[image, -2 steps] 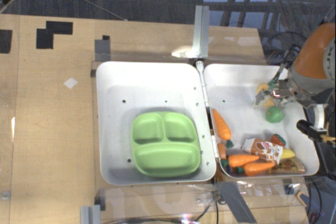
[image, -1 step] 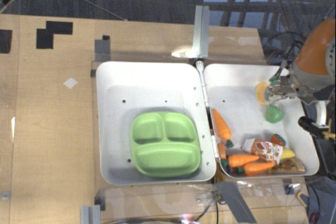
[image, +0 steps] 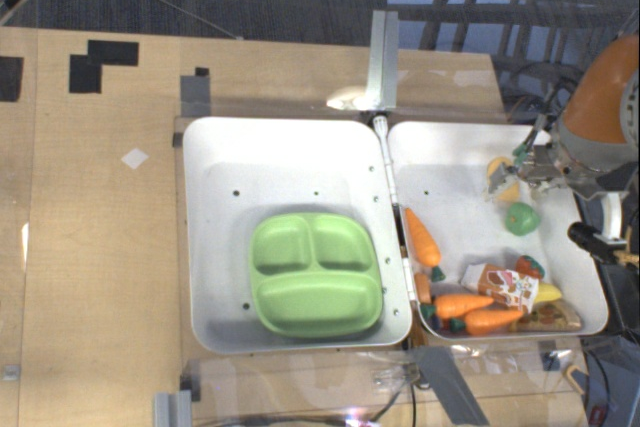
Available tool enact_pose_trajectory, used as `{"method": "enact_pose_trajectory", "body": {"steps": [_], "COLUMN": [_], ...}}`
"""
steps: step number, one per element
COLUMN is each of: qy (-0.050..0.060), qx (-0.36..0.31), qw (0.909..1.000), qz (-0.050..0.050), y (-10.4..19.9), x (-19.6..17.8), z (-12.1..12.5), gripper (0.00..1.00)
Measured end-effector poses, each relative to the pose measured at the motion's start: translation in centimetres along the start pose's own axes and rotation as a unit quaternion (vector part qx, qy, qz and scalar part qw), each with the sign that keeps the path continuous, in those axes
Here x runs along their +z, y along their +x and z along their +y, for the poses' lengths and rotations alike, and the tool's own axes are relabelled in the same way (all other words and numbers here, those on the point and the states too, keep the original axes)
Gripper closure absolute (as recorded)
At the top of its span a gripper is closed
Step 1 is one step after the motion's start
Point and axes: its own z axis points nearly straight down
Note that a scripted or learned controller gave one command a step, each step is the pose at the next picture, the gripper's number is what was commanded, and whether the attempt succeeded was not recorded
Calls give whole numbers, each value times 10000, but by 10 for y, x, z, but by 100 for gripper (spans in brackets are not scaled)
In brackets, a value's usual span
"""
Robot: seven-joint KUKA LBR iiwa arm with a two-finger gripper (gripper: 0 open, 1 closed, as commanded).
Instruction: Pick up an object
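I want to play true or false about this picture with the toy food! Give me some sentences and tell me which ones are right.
1. A green plate with three sections sits in the left bin. True.
2. The carrots are in the left bin. False: they lie in the right bin, near its front and left side.
3. A small green ball sits in the right bin. True.
4. The gripper is over the green plate. False: it is over the back of the right bin, near the green ball.
5. The green plate is piled with toy food. False: nothing lies on it.
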Motion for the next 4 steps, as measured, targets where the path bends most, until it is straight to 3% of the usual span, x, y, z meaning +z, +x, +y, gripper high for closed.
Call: {"method": "enact_pose_trajectory", "body": {"steps": [1, 2, 3, 4], "qy": [50, -1, 0, 65], "qx": [425, 396, 393, -497], "qw": [9991, 9992, 9992, 9987], "qz": [-5, -12, -12, 3], "y": [5, 6, 6, 25], "x": [15, 0, 0, -41], "z": [23, 27, 27, 32], "gripper": [0, 100, 0, 0]}}
